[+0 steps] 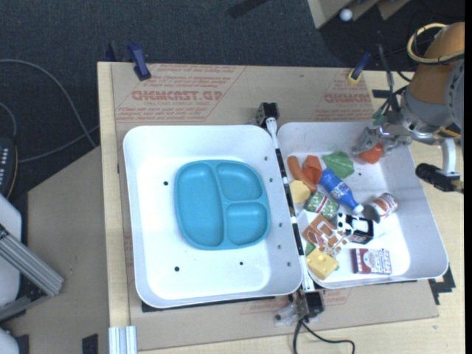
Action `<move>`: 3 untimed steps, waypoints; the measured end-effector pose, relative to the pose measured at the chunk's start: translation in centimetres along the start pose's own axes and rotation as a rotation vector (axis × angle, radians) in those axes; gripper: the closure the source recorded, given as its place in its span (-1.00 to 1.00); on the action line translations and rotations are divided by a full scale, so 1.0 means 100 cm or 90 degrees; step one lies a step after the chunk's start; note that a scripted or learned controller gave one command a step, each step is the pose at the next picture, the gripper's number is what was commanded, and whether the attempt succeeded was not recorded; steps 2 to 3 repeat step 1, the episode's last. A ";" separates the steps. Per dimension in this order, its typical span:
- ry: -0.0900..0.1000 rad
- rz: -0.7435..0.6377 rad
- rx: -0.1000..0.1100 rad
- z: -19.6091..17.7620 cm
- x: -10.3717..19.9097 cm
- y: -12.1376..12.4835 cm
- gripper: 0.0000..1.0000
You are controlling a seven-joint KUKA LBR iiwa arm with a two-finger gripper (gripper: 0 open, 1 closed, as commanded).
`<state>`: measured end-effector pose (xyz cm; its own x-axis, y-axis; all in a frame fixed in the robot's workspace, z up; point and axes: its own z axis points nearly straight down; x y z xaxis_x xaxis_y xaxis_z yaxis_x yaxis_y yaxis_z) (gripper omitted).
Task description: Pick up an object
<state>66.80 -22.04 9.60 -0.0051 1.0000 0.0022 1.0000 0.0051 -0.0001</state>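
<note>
End effector (372, 144) over half-hidden orange object (372, 154)

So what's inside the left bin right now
The left bin holds one blue divided plate with three compartments, nothing visible in them. Whatever lies under the plate is covered, so it can't be told.

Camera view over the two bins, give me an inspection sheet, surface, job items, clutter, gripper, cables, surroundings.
Surface: wooden board under two white bins, left bin and right bin.
Job's things: blue bottle, green piece, orange pieces, yellow block, small can and red-and-white packet, heaped in the right bin.
Clutter: blue divided tray in the left bin.
Grippers: gripper low over the right bin's far end, an orange-red item at its tip; grasp unclear.
Cables: a cable on the floor at left.
Surroundings: dark carpet, blue clamps on the board's far edge.
</note>
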 end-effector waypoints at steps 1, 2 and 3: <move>-0.002 0.002 -0.004 0.008 0.085 -0.003 1.00; -0.002 0.002 -0.004 0.008 0.085 -0.003 1.00; -0.002 0.002 -0.004 0.008 0.085 -0.003 1.00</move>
